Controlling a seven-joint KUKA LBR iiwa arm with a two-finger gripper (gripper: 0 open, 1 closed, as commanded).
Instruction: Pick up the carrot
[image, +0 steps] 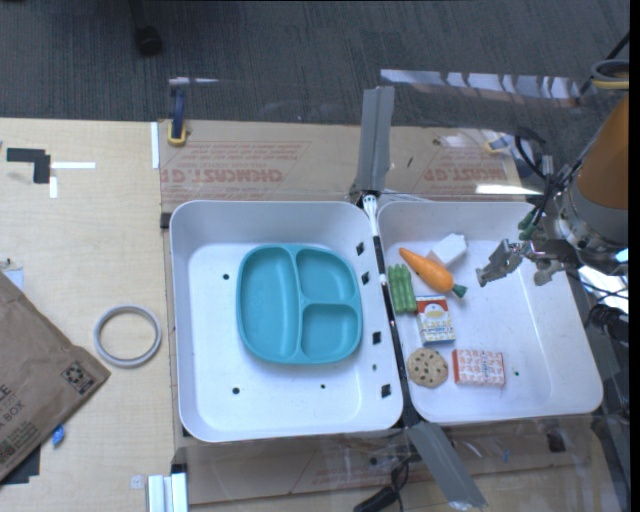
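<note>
Hovering above the right bin, gripper (500, 264) carrying nothing; carrot not yet taken.

Item, my fingers (492, 270): dark prongs pointing left and down, apparently parted with nothing between them; wrist and orange band behind, toward the right edge. Item, carrot (427, 269): orange, green stub at its lower-right end, lying at a slant in the right bin (575, 345), left of my fingers and apart from them; white block (447, 246) just above it; green beans (401, 290) just below-left; small carton (435, 322), cookie (428, 368) and red packet (479, 367) further down. Item, left bin (195, 330): teal divided plate (299, 303). Method, as I judge it: travel left, turn the jaws across the carrot's narrow width, descend at mid-body clear of the white block; close squarely.
</note>
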